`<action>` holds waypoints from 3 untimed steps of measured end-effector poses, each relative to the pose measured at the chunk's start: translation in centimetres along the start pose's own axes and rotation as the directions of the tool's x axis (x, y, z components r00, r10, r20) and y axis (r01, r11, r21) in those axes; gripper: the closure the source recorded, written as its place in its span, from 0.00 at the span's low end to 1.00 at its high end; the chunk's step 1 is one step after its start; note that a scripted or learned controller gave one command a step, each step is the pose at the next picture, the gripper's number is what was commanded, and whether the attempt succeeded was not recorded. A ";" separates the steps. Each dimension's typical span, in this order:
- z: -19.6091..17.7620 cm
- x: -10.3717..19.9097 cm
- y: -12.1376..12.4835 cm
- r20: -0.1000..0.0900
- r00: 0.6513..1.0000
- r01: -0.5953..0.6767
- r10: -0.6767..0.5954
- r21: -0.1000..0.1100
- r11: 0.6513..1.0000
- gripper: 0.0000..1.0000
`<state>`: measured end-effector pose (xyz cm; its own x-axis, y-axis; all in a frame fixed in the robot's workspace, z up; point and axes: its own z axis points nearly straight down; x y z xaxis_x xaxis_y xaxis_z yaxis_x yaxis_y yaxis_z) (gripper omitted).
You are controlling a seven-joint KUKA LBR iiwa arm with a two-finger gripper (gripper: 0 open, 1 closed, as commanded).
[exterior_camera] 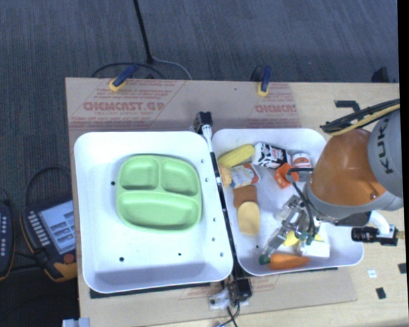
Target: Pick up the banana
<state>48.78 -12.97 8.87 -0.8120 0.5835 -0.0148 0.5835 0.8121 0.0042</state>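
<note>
A yellow, slightly curved oblong piece that looks like the banana [236, 155] lies at the far left corner of the right bin [342, 260], beside the divider. My gripper [282, 236] hangs low over the near middle of that bin, well apart from the yellow piece, pointing down and to the left. A small yellow patch [290, 240] shows right by the gripper, and I cannot tell what it is. Just below the gripper lies an orange carrot [289, 260] with a green tip.
The right bin also holds a pale yellow oval [248, 218], a brown block [245, 193], a black-and-white carton [271, 153], orange and red pieces [288, 170] and a white block [317, 249]. A green divided plate [158, 192] sits in the left bin [101, 263].
</note>
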 end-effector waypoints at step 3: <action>-0.2 -1.4 0.0 0.023 0.948 0.316 -0.316 -0.006 0.949 0.00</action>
<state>49.86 -13.80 9.12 -0.9542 0.2967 -0.0382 0.2967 0.9549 0.0050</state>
